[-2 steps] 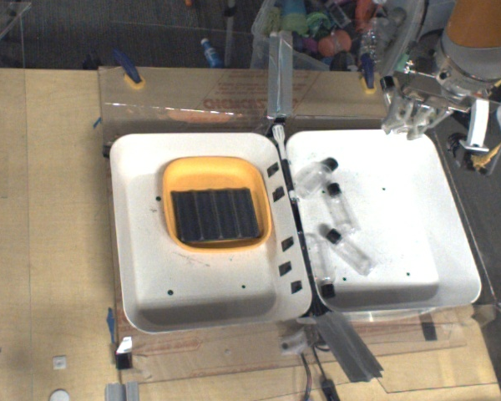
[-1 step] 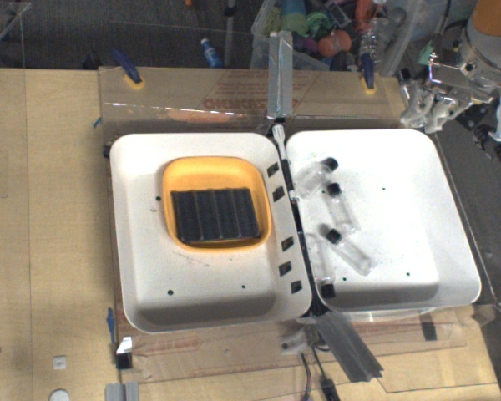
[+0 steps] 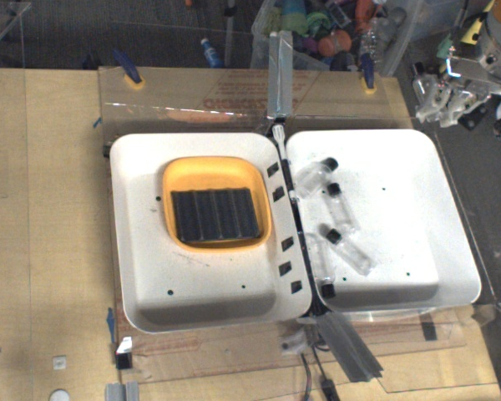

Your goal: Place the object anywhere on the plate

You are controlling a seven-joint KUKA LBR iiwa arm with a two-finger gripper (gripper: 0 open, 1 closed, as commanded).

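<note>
A yellow-orange plate (image 3: 177, 176) lies in the left white bin (image 3: 142, 274). On the plate rests a black ribbed rectangular object (image 3: 215, 215), lying flat and covering most of its floor. In the right bin (image 3: 417, 224) lie three clear vials with black caps: one (image 3: 316, 176) near the divider at the back, one (image 3: 343, 207) below it, one (image 3: 351, 254) toward the front. My gripper (image 3: 447, 98) hangs outside the bins, above the bench beyond the right bin's far right corner, well away from the plate and the vials.
A raised divider with black tabs (image 3: 285, 224) separates the two bins. A clear box of colourful toys (image 3: 334, 11) stands behind the bench. Clamps (image 3: 132, 75) hold the back board. Cables trail at the front (image 3: 317, 374).
</note>
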